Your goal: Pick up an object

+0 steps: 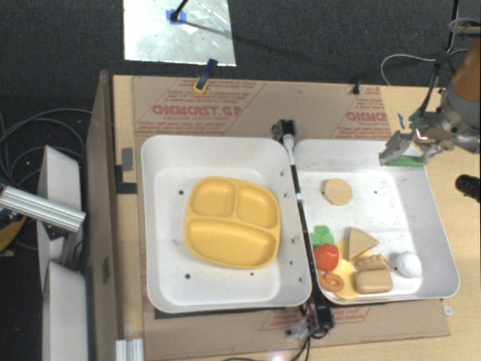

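In the right bin point(428, 201) lie several toy foods: a round tan cookie point(338, 192), a green leafy piece point(322, 235), a red tomato point(326, 257), a tan wedge point(361, 241), a brown bread piece point(373, 280), a white egg point(408, 264) and a yellow slice point(336, 283) at the front. My gripper point(406, 147) hangs over the right bin's far right corner, well away from the foods. Something green shows at its tip.
The left bin point(161, 201) holds a yellow divided plate point(233, 222). A black divider bar point(297, 194) runs between the bins. Cardboard lies under both bins. Cables trail at the left and upper right.
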`<state>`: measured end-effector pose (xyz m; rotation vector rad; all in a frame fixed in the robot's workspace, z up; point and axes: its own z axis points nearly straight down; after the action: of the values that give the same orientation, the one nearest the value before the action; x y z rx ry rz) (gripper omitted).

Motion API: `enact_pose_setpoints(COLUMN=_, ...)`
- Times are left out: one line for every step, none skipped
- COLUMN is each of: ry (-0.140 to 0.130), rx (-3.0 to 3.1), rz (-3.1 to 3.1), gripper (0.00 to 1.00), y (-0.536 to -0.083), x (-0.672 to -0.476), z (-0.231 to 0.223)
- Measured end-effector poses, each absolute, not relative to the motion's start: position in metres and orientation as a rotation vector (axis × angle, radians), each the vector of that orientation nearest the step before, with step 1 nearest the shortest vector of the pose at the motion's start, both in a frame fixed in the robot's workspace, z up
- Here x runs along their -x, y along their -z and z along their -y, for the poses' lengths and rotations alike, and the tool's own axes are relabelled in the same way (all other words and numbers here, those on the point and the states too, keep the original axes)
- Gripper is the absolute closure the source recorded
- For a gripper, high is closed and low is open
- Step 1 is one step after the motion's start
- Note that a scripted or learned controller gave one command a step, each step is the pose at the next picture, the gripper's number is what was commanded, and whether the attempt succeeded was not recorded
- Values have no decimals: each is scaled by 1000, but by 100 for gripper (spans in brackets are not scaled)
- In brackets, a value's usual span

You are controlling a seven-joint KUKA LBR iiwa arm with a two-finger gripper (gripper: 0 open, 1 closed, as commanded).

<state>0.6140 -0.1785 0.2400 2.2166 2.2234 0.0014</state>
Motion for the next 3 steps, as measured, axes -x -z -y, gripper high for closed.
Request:
enact_pose_setpoints(ry=2, rx=-2215, rz=-2238, gripper=0, y=-147, x=-612, z=101)
enact_pose_setpoints(ry=3, rx=-2226, rz=-2223, gripper=0, y=-81, x=-554, z=113)
enact_pose_setpoints(ry=-3, rx=-2218, rz=-2222, gripper=100, y=-95, x=-558, z=113)
